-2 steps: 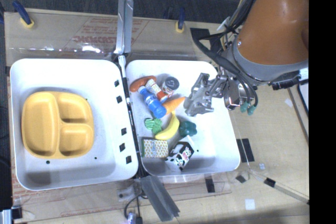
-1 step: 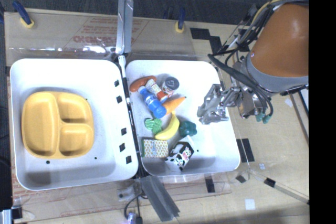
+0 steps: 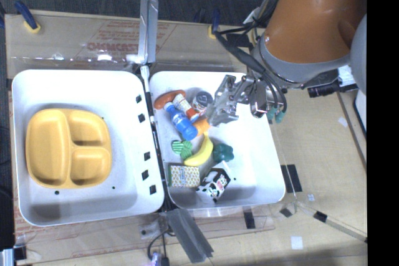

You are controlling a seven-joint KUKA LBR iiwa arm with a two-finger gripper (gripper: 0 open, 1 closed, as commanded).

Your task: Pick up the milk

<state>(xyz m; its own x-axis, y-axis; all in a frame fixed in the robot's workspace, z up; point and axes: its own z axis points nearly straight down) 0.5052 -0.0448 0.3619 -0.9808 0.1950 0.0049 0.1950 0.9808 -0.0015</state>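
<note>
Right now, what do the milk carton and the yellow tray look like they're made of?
The milk carton looks like printed cardboard or thin plastic: boxy, with black-and-white cow patches and a matte face; which one I can't tell. The yellow tray looks like moulded plastic: rounded compartments, one even colour, a soft sheen.

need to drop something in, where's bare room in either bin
Left bin: bare floor along the near edge and right side, around the yellow tray. Right bin: bare strip right of the milk and banana. Its left half is crowded; the gripper hangs over the far part.
</note>
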